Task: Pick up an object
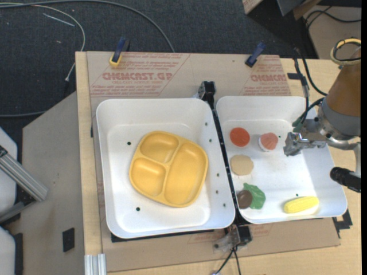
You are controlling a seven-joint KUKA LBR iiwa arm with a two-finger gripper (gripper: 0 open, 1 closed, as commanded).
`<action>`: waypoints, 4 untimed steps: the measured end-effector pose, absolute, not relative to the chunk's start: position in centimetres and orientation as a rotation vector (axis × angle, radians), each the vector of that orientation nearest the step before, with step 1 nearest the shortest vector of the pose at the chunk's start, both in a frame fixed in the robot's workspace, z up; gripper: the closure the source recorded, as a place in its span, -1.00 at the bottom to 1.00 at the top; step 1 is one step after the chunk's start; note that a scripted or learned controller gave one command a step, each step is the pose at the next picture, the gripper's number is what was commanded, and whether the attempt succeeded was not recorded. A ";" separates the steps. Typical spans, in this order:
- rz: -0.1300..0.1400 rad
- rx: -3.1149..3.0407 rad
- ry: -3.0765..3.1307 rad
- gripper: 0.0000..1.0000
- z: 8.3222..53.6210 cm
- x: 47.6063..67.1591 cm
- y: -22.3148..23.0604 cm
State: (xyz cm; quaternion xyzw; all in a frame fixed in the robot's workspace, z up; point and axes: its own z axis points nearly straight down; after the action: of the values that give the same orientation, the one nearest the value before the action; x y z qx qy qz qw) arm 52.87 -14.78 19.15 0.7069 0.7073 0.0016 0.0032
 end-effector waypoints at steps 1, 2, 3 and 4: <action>0.003 2.218 2.221 1.00 20.3 53.0 -14.8; 0.002 2.218 2.231 1.00 19.8 53.0 -9.5; 0.006 2.213 2.230 1.00 21.5 53.4 -3.7; 0.004 2.215 2.229 1.00 21.8 53.3 1.1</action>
State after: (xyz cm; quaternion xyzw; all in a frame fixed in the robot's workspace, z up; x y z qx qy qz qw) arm 53.29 1.11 21.82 0.7048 0.7094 0.0014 -0.0005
